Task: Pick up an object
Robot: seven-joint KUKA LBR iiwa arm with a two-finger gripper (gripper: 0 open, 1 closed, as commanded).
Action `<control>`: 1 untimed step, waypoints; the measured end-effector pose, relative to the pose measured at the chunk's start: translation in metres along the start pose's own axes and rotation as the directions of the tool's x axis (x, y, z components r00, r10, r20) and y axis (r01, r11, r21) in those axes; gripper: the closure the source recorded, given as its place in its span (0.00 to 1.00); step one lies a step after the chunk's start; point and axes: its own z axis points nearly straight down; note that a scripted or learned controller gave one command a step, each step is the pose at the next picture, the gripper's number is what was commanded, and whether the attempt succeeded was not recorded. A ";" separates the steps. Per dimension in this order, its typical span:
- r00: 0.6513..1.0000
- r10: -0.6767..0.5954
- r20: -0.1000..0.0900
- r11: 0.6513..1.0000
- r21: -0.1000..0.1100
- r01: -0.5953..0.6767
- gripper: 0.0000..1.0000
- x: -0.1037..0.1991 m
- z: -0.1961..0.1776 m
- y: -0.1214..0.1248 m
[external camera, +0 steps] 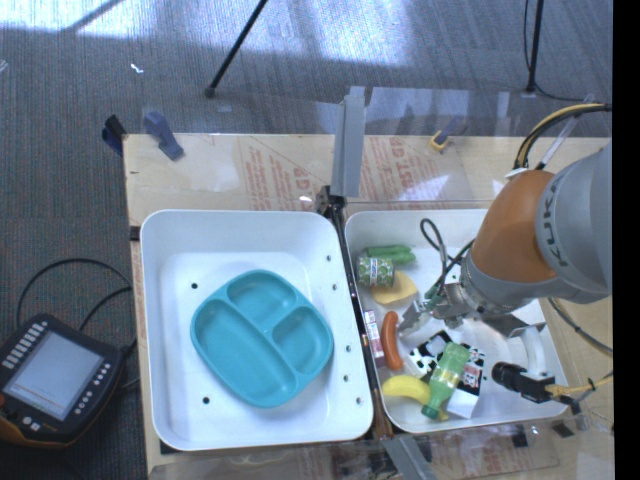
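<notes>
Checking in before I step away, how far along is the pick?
Nothing looks picked yet: the bottle, banana and hot dog lie in the right bin. The end effector is low over that pile. Left: grasp one and lift it out.

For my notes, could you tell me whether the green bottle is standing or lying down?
Lying down: the green bottle rests on its side in the right bin, beside the banana.

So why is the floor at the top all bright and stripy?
In the camera view, light falls in pale bands across the carpet, with a tripod leg dark against it. The left bin looks evenly lit, and the blue plate shows a soft sheen, no harsh glare.
</notes>
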 end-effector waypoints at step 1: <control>1.000 0.001 0.000 1.000 0.000 -0.001 0.00 0.000 0.000 0.000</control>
